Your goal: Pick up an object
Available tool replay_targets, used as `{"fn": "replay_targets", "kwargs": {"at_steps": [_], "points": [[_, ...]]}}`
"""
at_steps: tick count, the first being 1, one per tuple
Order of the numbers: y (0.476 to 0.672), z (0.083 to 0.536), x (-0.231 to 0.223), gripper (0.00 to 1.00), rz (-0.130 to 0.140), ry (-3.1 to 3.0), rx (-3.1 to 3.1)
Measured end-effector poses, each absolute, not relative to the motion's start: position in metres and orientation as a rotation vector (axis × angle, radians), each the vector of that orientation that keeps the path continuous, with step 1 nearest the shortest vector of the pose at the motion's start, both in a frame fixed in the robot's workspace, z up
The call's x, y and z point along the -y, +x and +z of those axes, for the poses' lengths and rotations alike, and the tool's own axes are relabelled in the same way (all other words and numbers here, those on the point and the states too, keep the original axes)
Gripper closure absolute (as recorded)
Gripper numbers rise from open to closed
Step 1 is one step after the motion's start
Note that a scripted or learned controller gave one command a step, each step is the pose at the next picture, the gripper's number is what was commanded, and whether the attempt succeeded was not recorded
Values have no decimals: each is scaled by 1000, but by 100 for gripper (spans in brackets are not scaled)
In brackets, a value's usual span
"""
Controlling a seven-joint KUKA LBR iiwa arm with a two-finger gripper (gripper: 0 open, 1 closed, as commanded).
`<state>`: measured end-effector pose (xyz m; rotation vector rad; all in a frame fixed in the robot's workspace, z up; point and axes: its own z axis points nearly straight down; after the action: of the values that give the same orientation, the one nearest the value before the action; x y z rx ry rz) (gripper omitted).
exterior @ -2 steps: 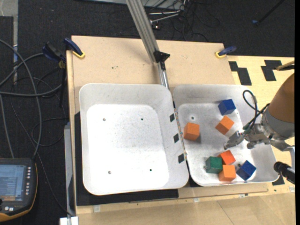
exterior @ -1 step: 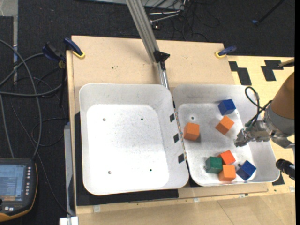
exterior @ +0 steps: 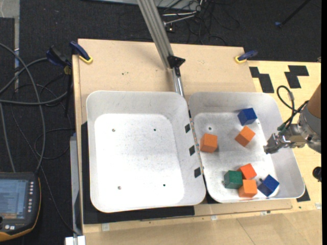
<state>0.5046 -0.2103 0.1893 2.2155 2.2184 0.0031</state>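
Bench w/ two white bins: gripper (exterior: pixel 271 146) over right bin (exterior: pixel 225 106) east wall, finger state indeterminable, nothing seen held; nearest obj. orange cube (exterior: pixel 245 136), just left of it, w/in bin.

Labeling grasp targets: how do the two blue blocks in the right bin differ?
The far blue block stands alone near the right bin's back wall; the near blue block sits at the front, against an orange block in a cluster. The gripper is between them. Both look alike in colour and size.
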Motion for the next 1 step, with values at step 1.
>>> {"fn": "replay_targets", "kwargs": {"at_steps": [1], "points": [[506, 227, 211, 100, 3, 2214, -2220]]}}
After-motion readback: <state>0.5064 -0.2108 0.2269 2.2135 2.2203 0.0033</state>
